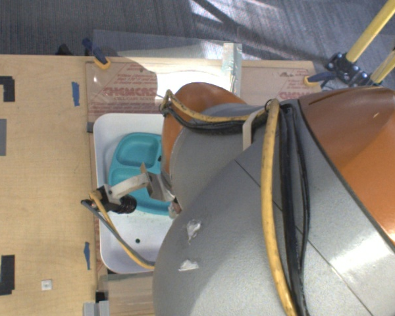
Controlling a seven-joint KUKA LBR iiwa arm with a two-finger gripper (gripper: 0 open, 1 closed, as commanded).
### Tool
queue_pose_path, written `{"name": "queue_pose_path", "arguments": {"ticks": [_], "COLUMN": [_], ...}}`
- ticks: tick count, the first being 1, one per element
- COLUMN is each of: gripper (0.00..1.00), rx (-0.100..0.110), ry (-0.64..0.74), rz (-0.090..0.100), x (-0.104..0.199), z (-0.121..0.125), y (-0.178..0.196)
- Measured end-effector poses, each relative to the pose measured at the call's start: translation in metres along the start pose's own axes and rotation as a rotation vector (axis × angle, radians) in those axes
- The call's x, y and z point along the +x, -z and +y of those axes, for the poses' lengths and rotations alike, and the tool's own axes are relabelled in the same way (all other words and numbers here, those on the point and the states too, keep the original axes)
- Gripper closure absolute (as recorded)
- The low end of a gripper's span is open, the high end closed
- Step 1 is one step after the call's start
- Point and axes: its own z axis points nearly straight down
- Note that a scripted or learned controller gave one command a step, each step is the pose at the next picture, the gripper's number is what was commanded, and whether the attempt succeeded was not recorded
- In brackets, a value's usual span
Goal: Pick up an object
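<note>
over the white bin (104,131), the tool (153,188) meets a teal tray (135,155)

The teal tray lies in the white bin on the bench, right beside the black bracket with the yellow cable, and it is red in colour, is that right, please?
Not quite: the tray is teal, not red, as the camera view shows. The rest holds: it lies in the white bin, beside the black bracket with the yellow cable.

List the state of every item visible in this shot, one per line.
Teal tray: lying flat in the white bin, partly hidden by the arm.
White bin: resting on the bench, right part covered by the arm.
Arm: reaching over the bin from the right.
Gripper: low over the tray's near edge.
Yellow cable: running along the arm.
</note>
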Motion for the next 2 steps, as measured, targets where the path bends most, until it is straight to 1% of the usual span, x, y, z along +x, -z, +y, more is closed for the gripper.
{"name": "queue_pose_path", "arguments": {"ticks": [1,2], "gripper": [1.0,1.0], "rx": [0.003,0.0], "ry": [0.134,0.401], "rz": [0.012,-0.004], "x": [0.014,0.0], "z": [0.003,-0.001], "y": [0.137,0.072]}}
